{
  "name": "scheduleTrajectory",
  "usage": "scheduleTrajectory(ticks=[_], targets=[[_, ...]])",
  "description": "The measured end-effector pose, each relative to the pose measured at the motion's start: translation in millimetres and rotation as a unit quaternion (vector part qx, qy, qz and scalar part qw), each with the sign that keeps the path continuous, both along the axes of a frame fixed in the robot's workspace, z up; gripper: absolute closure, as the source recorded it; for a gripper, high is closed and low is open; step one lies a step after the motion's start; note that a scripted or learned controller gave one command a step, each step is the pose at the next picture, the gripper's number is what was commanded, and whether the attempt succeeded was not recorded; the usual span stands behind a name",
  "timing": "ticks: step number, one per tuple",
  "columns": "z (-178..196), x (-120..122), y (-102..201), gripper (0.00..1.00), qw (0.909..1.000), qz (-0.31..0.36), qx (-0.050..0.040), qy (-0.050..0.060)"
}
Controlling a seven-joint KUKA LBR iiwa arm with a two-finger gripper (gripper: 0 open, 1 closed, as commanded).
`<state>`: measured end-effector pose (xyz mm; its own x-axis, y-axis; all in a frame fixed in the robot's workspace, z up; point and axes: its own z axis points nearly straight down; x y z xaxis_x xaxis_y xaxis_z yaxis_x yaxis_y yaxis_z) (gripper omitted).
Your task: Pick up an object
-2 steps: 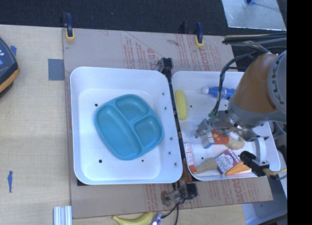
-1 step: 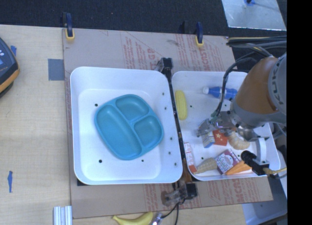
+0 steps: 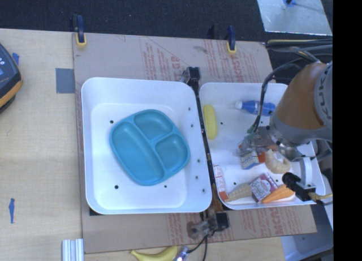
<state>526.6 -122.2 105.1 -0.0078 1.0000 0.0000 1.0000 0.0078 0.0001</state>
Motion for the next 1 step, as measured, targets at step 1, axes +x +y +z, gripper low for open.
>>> scheduleTrajectory(ticks=[1], targets=[[0.0, -0.1, 0.0, 0.00, 1.0000, 0.001, -0.0002, 0.000]])
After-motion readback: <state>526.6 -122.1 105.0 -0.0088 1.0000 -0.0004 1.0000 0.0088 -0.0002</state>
